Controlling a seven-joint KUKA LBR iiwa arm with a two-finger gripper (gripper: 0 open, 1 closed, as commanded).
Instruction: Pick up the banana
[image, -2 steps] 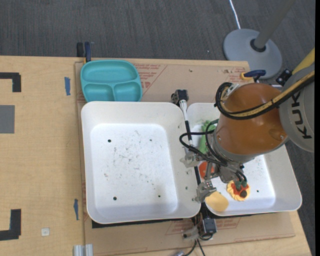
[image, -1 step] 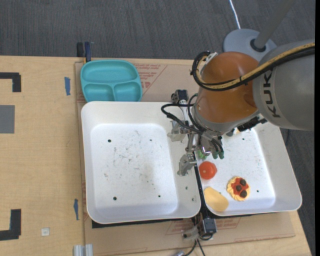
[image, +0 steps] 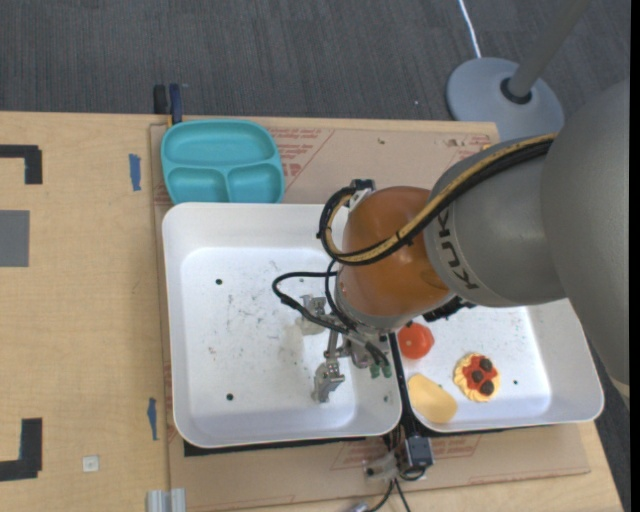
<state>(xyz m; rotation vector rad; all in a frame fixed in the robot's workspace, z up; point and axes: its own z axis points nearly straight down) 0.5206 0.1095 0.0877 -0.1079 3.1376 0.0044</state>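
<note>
Covering the bench is a flat sheet of brown cardboard (image: 80, 300), marked with black tape corners (image: 25, 160) and short strips of blue tape (image: 135, 172). Beyond it lies a dark grey carpeted floor (image: 300, 50), where a round grey stand base (image: 500, 95) sits at the upper right. A teal plastic tray with three compartments (image: 222, 165) rests on the cardboard, touching the far edge of the left shallow white bin (image: 200, 300), whose floor is scuffed and speckled. The right shallow white bin (image: 540, 340) stands just beside it.

In the right bin, a pale yellow rounded piece (image: 432, 398) lies near the front left corner. It is the one banana-coloured thing, though whether it is the banana cannot be told. A small red round item (image: 416, 341) sits behind it, and a yellow disc with red and black spots (image: 477, 376) lies to its right.

The grey arm (image: 520, 230) reaches in from the right, its orange band (image: 385, 255) over the seam between the bins and looped black cables (image: 300, 285) around the wrist. The metal gripper (image: 325, 385) points down into the left bin, near its front right corner, apart from the yellow piece. Whether it is open or closed cannot be told.
</note>
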